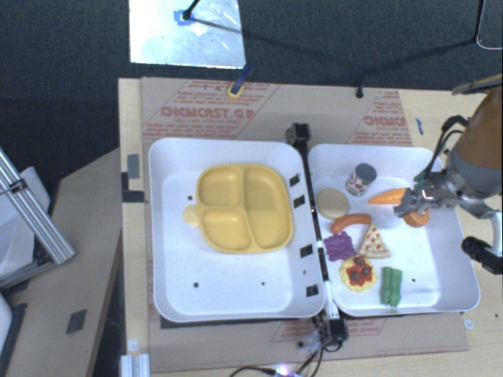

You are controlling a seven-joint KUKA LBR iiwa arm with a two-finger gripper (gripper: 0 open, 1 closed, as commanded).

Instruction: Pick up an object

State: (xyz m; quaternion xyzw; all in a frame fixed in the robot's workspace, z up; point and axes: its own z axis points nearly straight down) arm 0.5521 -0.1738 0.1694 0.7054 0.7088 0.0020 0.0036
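The right bin holds several toy foods. Among them are an orange carrot, a small can, a beige bun, a red sausage, purple grapes, a pizza slice, a round mini pizza and a green vegetable. My gripper hangs low over the bin's right side, just right of the carrot's tip. A round orange piece lies right beneath it, partly covered by the gripper.
The left bin carries a yellow divided plate. A black divider with clips runs between the bins. The arm's grey body reaches in over the right rim. A black knob sticks out at the right edge.
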